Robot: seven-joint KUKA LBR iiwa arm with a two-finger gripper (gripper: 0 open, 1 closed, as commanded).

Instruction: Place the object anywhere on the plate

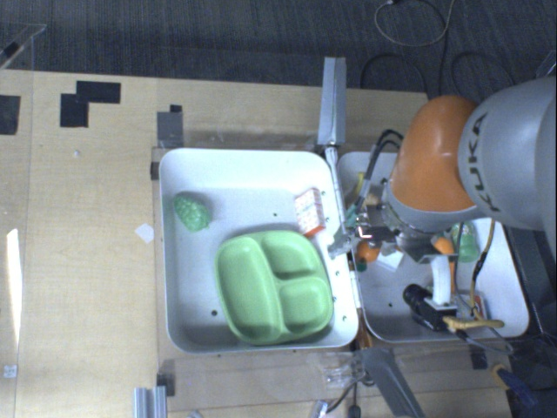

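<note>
Gripper (361,233) mine, over rim between bins; cannot tell its state. Green plate (274,284) in left bin (178,320). Small red-white packet (308,212) lies just above plate, off it.

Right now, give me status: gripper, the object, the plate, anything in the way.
Gripper over the divider between the bins, small orange object right beneath it, grasp unconfirmed. Green three-compartment plastic plate in left white bin. Red-and-white packet beside the plate's upper right corner.
</note>
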